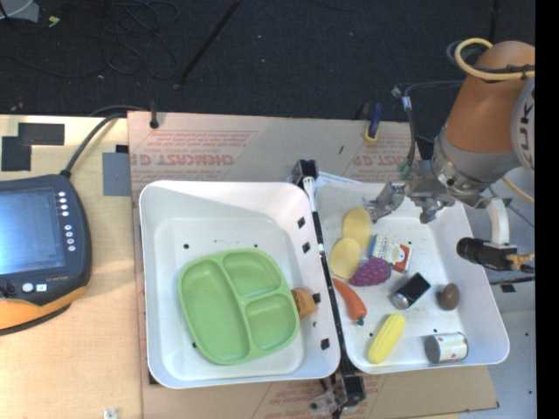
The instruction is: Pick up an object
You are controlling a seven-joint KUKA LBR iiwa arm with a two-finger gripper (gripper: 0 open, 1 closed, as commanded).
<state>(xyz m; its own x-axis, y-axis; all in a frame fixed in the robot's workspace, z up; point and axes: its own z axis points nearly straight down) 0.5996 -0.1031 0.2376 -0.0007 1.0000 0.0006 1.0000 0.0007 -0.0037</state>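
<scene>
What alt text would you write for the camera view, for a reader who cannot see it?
A grey arm's end effector hovers over the back of the right shallow white bin, which holds toy foods, among them a yellow plastic corn cob, a purple grape bunch and an orange carrot. The left shallow white bin holds a green divided plastic tray.

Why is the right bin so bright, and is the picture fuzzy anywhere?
In the camera view, light washes out the right bin, so its white floor looks glary beside the duller left bin. The green tray and the toy corn look fairly sharp, while the gripper looks soft and slightly blurred. The floor behind the bench is dark.
</scene>
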